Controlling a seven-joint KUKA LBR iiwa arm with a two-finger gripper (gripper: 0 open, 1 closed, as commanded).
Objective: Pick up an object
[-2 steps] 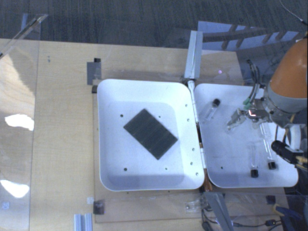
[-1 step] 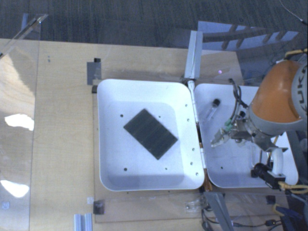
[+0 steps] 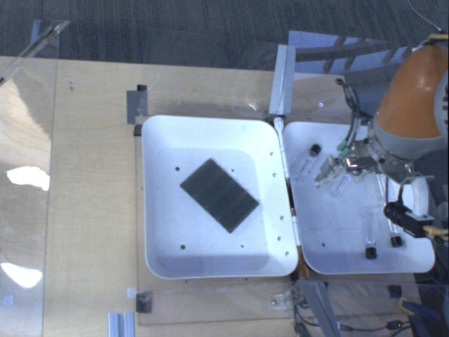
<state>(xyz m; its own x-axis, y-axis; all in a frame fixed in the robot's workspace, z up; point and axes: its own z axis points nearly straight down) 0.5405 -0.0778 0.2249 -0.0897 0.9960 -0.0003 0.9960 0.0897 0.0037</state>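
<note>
Starting on the left, we've got the left bin (image 3: 210, 195) with a dark flat pad (image 3: 219, 194) lying in its middle, turned so it sits like a diamond, corners aimed at the bin's walls. It looks thin, matte, charcoal grey, maybe a sponge or felt square, and it's lying flush on the floor, so we reckon there's not much edge to grab.

Moving right, the right bin (image 3: 351, 244) holds some clear plastic bits that are hard to make out: one near its left wall by the gripper, another slim clear tube (image 3: 369, 234) with a dark cap toward the front edge.

The gripper (image 3: 335, 170) hangs low over the right bin's back-left part, among the clear stuff, and we can't tell how it's set. Our guess is it's going for one of those clear pieces, not the pad.
</note>
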